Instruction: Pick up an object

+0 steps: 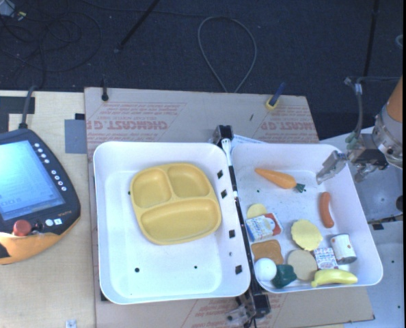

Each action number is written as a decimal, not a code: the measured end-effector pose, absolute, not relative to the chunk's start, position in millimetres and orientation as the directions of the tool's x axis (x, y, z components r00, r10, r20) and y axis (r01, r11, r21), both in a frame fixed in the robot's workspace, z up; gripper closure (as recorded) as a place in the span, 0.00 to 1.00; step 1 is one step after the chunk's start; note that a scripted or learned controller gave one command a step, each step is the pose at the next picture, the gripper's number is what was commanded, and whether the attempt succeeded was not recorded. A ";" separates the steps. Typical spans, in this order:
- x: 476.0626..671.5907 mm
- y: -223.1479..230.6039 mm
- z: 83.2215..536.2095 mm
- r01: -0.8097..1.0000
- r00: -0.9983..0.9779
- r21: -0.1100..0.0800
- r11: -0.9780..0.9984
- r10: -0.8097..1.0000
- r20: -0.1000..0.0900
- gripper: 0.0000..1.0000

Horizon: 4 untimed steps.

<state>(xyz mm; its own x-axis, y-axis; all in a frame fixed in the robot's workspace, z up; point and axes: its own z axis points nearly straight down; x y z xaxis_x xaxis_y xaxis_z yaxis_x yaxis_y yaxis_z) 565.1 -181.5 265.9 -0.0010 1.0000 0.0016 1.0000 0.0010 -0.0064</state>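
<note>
Above the right bin (367,203), end effector (334,164) of undeterminable state; best lowered squarely over the sausage (325,209), clear of the carrot (277,178).

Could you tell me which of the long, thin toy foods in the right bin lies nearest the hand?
The carrot: orange with a green stem end, lying aslant just left of the hand. The sausage lies a little lower, the banana far down.

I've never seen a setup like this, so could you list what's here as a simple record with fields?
left bin: holds a yellow divided plate
right bin: holds toy food, including a carrot, sausage, banana, egg
end effector: above the right bin's far right rim, holding nothing visible
arm: reaches in from the right
left of bins: tablet controller
</note>
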 end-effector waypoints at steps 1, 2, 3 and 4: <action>532.1 -169.1 158.8 1.000 -0.001 -0.009 0.001 1.000 0.003 0.00; 490.7 -154.6 87.3 1.000 0.000 -0.002 0.000 1.000 0.002 0.00; 530.0 -137.4 86.9 1.000 0.001 -0.002 -0.001 1.000 0.001 0.00; 571.0 -90.3 86.6 1.000 0.000 -0.001 0.000 1.000 0.002 0.00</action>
<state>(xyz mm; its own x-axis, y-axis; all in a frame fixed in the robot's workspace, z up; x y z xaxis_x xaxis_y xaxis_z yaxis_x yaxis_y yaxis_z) 571.0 -90.3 86.6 -0.0004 1.0000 0.0016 1.0000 0.0004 -0.0006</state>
